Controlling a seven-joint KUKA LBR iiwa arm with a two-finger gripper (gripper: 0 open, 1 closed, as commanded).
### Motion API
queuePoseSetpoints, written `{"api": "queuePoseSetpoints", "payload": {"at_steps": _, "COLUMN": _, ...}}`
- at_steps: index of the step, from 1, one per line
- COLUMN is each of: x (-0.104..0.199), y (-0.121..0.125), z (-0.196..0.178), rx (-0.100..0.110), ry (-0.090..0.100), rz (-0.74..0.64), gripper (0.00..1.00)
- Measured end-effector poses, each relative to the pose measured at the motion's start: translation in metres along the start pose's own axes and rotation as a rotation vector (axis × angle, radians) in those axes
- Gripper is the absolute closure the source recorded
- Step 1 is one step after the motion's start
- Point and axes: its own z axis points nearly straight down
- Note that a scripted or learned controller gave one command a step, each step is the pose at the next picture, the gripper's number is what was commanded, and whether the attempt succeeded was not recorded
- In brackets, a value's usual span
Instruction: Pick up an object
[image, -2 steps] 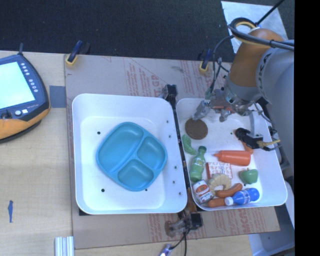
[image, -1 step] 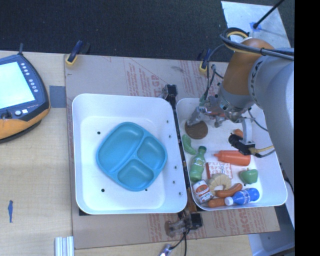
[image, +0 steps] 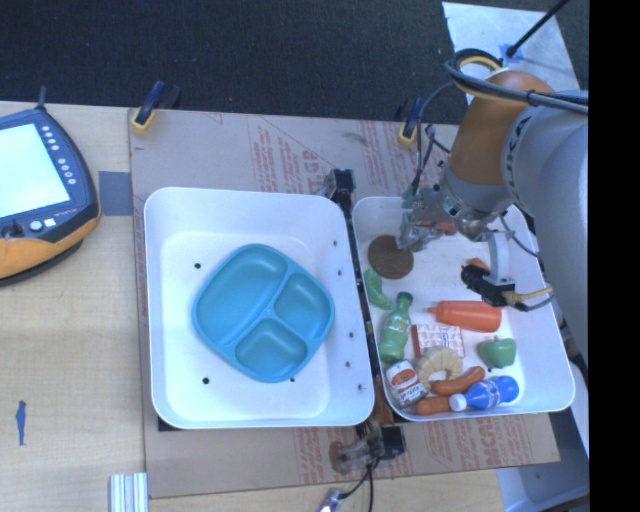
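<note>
Arm: grey arm with orange band (image: 490, 125) reaches into right white bin (image: 555, 385).
Gripper: two-finger gripper (image: 412, 238) low at far left corner, just beside round brown disc (image: 390, 257).
Fingers: state cannot be told.
Left white bin (image: 170, 300): holds blue sectioned plastic plate (image: 262, 312).
Near side, right bin: orange carrot (image: 466, 315), green bottle (image: 395, 330).
</note>
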Motion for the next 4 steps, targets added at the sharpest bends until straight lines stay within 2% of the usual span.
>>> {"api": "queuePoseSetpoints", "payload": {"at_steps": 1, "x": 0.000, "y": 0.000, "z": 0.000, "rx": 0.000, "ry": 0.000, "rz": 0.000, "gripper": 0.00}}
{"api": "queuePoseSetpoints", "payload": {"at_steps": 2, "x": -0.001, "y": 0.000, "z": -0.010, "rx": 0.002, "ry": 0.000, "rz": -0.001, "gripper": 1.00}}
{"api": "queuePoseSetpoints", "payload": {"at_steps": 3, "x": -0.001, "y": 0.000, "z": -0.010, "rx": 0.002, "ry": 0.000, "rz": -0.002, "gripper": 0.00}}
{"api": "queuePoseSetpoints", "payload": {"at_steps": 4, "x": -0.002, "y": 0.000, "z": -0.021, "rx": 0.002, "ry": -0.001, "rz": -0.003, "gripper": 1.00}}
